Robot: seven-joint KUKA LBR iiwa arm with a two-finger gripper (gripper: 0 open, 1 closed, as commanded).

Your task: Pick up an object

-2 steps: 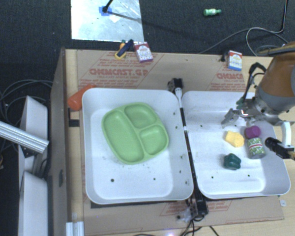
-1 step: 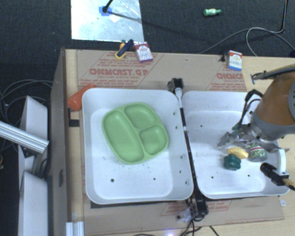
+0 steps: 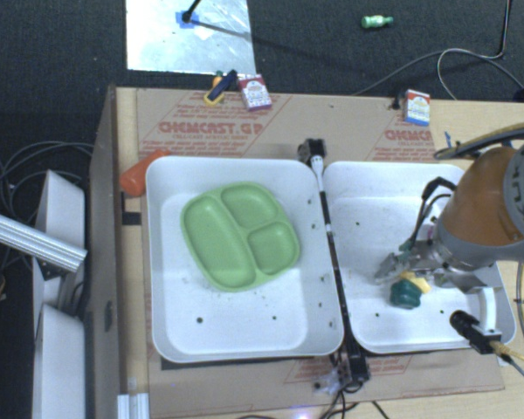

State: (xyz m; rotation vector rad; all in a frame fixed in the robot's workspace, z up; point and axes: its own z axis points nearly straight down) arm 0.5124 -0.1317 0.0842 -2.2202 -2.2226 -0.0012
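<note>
The brown cardboard-topped counter (image 3: 349, 116) carries two shallow white plastic bins side by side, touching along a dark seam at the centre. The left white bin (image 3: 183, 321) holds a pale green plastic tray with three compartments (image 3: 240, 234), lying flat and turned slightly, near the bin's middle. The right white bin (image 3: 367, 321) sits at three o'clock from the left one.

The grey arm with its orange band (image 3: 489, 199) reaches in from three o'clock and leans down over the right bin's middle. Its end effector (image 3: 403, 264) sits low in that bin, just above the floor; whether its tips are apart or together cannot be told here.

A small dark green object with a yellow patch on top (image 3: 406, 293) lies on the floor of the right bin, just beside the end effector at its six o'clock side. Whether the two touch is unclear.

Along the counter's twelve o'clock edge stand two small red-and-white cartons (image 3: 256, 92), one near the left bin and one (image 3: 417, 107) near the right, and a yellow-and-black clip (image 3: 220, 86) lies beside the left carton.
</note>
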